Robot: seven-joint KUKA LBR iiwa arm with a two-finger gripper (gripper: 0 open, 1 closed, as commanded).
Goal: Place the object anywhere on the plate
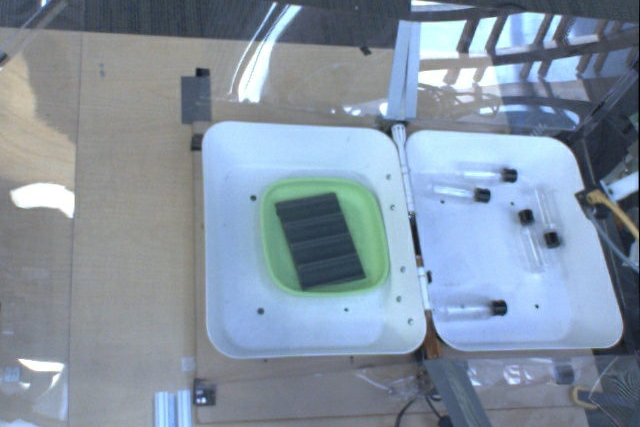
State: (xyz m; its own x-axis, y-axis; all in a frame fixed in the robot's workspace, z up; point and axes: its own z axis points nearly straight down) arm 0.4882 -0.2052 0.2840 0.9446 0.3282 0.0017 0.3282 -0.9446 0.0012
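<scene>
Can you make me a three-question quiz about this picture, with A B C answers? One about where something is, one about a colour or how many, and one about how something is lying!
1. Where is the green plate?
A. In the left bin
B. In the right bin
C. On the wooden bench outside the bins

2. How many clear tubes with black caps are in the right bin?
A. Two
B. Five
C. Nine

3. How is the dark ridged block resting?
A. Standing on end beside the plate
B. Lying flat on the plate
C. Leaning against the bin wall

Answers:
1. A, the plate sits in the middle of the left bin.
2. B, five black caps show, one per tube.
3. B, the block lies flat, wholly inside the plate's rim.
</scene>
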